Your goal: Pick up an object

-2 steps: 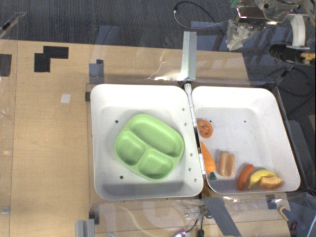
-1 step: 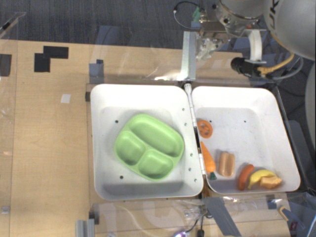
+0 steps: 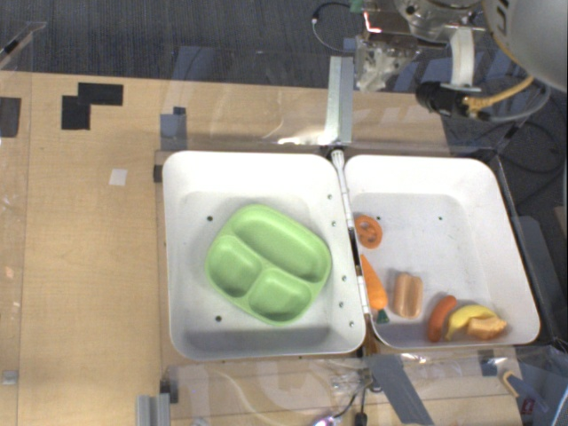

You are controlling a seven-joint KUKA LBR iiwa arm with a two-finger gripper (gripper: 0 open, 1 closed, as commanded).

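- The things that could be picked lie in the right bin, all toward its near and left parts.
- A round orange tomato slice lies flat close to the bin's left wall.
- A toy carrot, orange with a green tip, lies along that same wall just below the slice, its green end nearest the camera.
- A tan hot dog lies just beside the carrot, to its right, lengthwise toward the camera.
- In the near right corner sits a small cluster: an orange-red piece, a yellow banana and a tan bread-like piece, touching one another.
- The left bin holds a green divided plate with three compartments, lying slightly turned on the bin's floor.
- The two bins stand edge to edge, with a thin metal strip running along the seam between them.
- The gripper hangs high above the far edge of the bins, near the seam and well apart from every object; whether its fingers are apart or together cannot be told, and nothing is seen between them.
- The grey arm enters from the upper right, with a white fitting, a black part and a yellow cable beside the wrist.
- The bench is pale wood with black tape marks at the far left and a clear sheet over it; grey metal brackets stand at the bins' corners.
- Beyond the bench lies dark grey carpet.
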